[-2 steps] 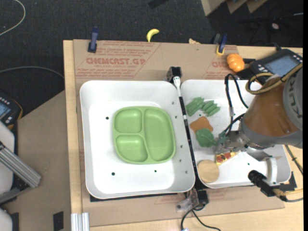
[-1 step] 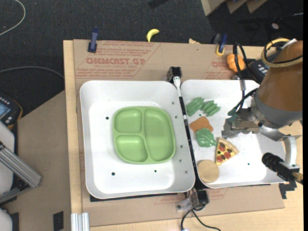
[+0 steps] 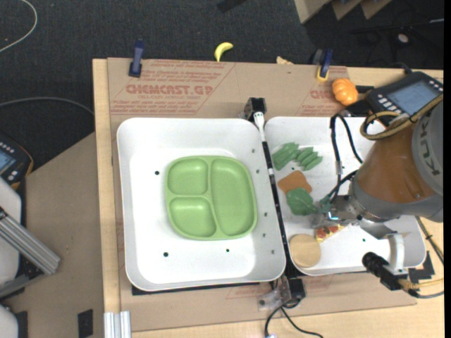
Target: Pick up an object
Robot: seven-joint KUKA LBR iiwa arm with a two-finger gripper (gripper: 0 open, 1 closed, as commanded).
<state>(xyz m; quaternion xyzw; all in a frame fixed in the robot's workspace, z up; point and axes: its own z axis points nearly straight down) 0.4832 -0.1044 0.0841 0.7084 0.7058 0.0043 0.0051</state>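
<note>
- Down in the right bin [image 3: 394,255], the gripper [image 3: 328,220] sits low among the toys; whether its jaws are spread or closed cannot be told, as the wrist hides them.
- It is just beside a dark green piece [image 3: 301,201] and a small red-and-white item [image 3: 324,232]; contact is unclear.
- That bin also holds a green leafy piece [image 3: 296,155], a brown square [image 3: 294,182] and a tan disc [image 3: 305,250].
- The left bin [image 3: 141,189] carries a green divided plate [image 3: 211,197].

Robotics lab. Plywood tabletop [image 3: 183,94] held by blue clamps [image 3: 137,59], two white bins [image 3: 141,189] under a grey-orange arm [image 3: 402,174]. Loose cables [image 3: 21,9] cross dark carpet [image 3: 106,20]; aluminium framing [image 3: 28,245] stands at left.
</note>
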